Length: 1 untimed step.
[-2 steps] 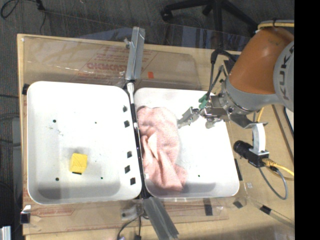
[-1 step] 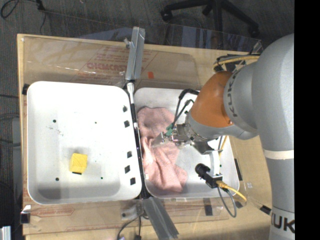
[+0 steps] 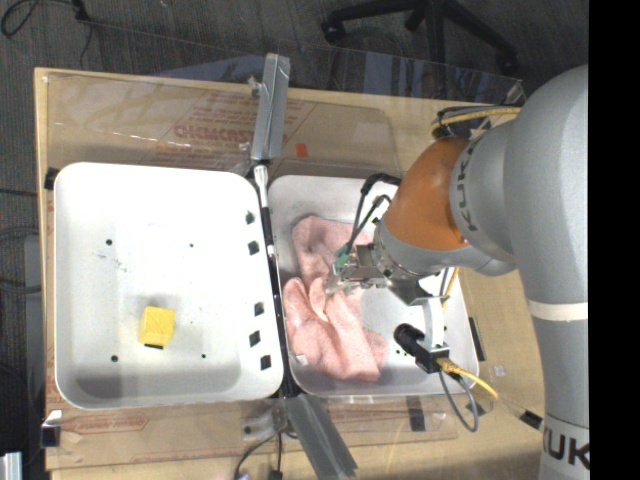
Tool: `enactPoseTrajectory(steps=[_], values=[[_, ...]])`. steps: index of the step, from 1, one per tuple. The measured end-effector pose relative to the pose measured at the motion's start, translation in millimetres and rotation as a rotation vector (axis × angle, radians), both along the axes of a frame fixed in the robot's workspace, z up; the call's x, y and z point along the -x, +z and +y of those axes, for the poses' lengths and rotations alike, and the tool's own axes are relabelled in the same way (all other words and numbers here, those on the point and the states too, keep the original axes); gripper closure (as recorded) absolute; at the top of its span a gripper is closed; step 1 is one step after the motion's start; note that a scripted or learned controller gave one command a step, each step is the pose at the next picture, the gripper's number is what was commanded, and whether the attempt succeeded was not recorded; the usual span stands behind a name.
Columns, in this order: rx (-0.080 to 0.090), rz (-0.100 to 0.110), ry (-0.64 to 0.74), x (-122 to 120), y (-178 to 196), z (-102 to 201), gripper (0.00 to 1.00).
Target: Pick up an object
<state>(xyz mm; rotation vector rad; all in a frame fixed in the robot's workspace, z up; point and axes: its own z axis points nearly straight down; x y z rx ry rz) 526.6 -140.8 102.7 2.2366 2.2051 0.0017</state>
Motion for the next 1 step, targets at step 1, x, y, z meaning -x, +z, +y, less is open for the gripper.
enactPoseTrajectory(steps=[1], values=[[0.001, 0.001, 0.382, -21.4, 109.8, 51.2, 1.00]])
